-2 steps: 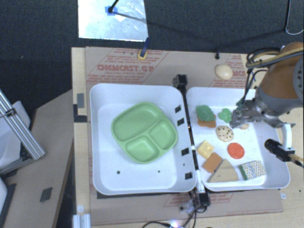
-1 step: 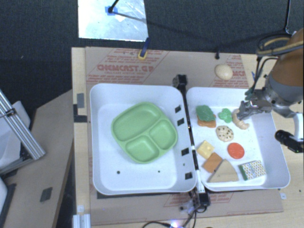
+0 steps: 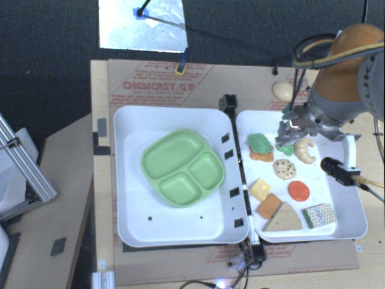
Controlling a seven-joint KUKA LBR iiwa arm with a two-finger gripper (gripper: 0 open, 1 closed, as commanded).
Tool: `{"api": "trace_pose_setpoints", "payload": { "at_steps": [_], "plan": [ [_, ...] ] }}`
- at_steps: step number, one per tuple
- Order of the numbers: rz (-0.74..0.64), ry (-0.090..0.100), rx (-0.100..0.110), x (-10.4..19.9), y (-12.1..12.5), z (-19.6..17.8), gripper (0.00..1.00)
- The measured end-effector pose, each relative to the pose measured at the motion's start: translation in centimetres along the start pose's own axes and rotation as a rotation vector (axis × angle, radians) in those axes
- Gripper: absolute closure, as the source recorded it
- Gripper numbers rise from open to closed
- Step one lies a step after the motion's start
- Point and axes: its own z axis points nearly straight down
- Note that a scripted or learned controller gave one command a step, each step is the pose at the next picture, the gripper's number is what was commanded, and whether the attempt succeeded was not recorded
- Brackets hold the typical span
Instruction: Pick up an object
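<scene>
My gripper (image 3: pixel 287 138) hangs low over the back of the right bin (image 3: pixel 355 212), just right of a green leafy piece (image 3: pixel 260 142) that lies on an orange piece (image 3: pixel 262 156). A pale croissant (image 3: pixel 305 150) lies right beside the gripper. In front of it lie a speckled cookie (image 3: pixel 284 168), a red tomato disc (image 3: pixel 298 191), a yellow cheese block (image 3: pixel 260 189), an orange block (image 3: pixel 269 206), a tan wedge (image 3: pixel 284 221) and a patterned packet (image 3: pixel 319 214).
The left bin (image 3: pixel 129 212) holds a green three-compartment plate (image 3: pixel 182 167). A black divider (image 3: pixel 236 161) runs between the bins. A pale round object (image 3: pixel 281 90) sits on the bench behind the right bin. The arm (image 3: pixel 346 71) fills the upper right.
</scene>
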Motion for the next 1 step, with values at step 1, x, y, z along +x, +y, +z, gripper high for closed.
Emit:
{"api": "trace_pose_setpoints", "payload": {
  "at_steps": [1],
  "plan": [
    [0.002,-0.001,0.001,4.89,2.0,0.91,1.0]
  ]
}}
